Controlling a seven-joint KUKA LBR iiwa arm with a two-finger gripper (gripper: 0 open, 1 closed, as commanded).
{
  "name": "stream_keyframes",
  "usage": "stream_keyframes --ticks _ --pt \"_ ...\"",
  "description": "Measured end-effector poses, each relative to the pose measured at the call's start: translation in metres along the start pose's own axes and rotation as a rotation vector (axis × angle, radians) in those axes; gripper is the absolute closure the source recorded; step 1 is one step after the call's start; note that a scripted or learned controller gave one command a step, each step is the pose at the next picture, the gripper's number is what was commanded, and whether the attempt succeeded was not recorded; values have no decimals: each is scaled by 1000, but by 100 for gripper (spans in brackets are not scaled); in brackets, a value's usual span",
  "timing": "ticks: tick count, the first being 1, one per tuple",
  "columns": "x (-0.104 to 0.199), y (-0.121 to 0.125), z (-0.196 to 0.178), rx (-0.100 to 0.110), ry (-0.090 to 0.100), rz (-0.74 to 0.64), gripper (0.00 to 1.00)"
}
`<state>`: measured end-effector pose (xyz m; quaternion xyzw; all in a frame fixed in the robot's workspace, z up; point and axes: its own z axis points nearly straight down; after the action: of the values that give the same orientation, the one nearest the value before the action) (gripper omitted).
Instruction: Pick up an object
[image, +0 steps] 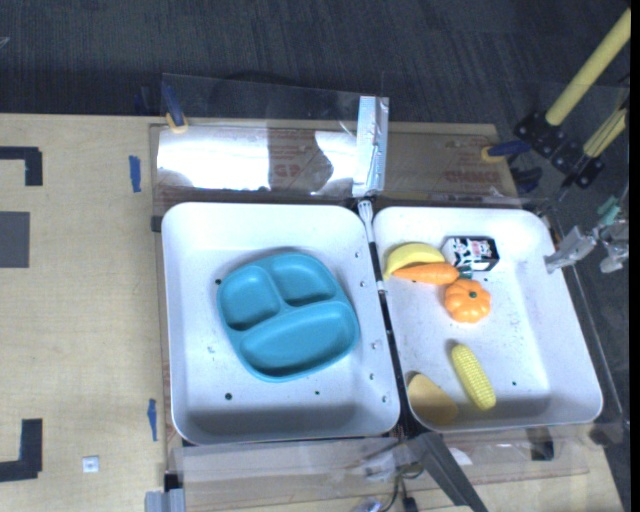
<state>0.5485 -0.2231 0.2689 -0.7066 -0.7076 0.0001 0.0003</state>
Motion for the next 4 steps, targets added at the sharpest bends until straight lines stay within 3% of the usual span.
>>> stream_keyframes --ticks 1,2,3,4 --pt "69 -4 73 1 1 -207 0" --pt "64 -39 24 -3 -2 -386 0" --pt "113 -2 122 3 3 -545 0" --pt "88 21 168 -6 -3 -555 0"
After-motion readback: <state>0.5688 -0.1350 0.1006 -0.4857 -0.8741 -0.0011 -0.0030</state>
